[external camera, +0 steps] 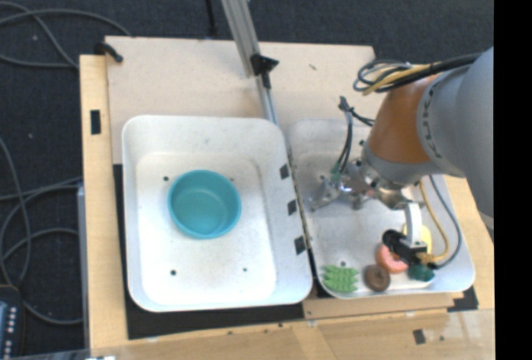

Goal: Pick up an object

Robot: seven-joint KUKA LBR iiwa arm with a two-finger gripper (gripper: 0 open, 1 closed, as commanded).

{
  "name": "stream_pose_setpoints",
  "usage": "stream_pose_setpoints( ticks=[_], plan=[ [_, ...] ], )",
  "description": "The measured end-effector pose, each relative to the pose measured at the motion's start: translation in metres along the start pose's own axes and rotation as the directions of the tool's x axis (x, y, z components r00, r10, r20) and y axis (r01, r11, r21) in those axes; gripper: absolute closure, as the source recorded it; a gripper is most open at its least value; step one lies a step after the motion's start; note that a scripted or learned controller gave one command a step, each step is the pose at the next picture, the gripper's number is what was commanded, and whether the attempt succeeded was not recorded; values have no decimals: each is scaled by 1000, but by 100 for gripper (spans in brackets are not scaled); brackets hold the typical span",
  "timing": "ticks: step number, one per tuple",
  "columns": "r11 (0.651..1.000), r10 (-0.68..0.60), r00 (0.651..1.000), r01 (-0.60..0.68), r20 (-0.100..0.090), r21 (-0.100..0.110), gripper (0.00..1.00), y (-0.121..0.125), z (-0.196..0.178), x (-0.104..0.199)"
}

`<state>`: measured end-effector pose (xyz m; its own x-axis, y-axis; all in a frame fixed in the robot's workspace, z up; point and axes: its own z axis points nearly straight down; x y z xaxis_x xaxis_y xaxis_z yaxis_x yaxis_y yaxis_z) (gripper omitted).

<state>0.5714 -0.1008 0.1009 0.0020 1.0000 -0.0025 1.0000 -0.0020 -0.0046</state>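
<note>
Claw point(345, 194) of the grey arm point(449, 113), seen low over the middle of the right bin point(309, 138); whether it is spread or pressed together cannot be told, and nothing is seen caught in it. Candidate objects lie along the right bin's near edge: a green ridged piece point(339, 276) toward the near left corner, a small brown ring point(377, 278) just beside it, then a pink piece point(390, 258), and a yellow item point(422, 235) near the right wall, partly covered by dark cabling. All rest apart from the claw. In the left bin point(141, 142) a teal bowl point(204, 203) stands upright, left of centre. An aluminium post point(237, 5) slants up from the bench point(183, 76) behind both bins.
</note>
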Motion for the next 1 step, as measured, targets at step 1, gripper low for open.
stream_pose_setpoints(
  ticks=[1],
  plan=[
    [1000,6,1000,-6,-4,-8,100,2,-15,0]
  ],
)
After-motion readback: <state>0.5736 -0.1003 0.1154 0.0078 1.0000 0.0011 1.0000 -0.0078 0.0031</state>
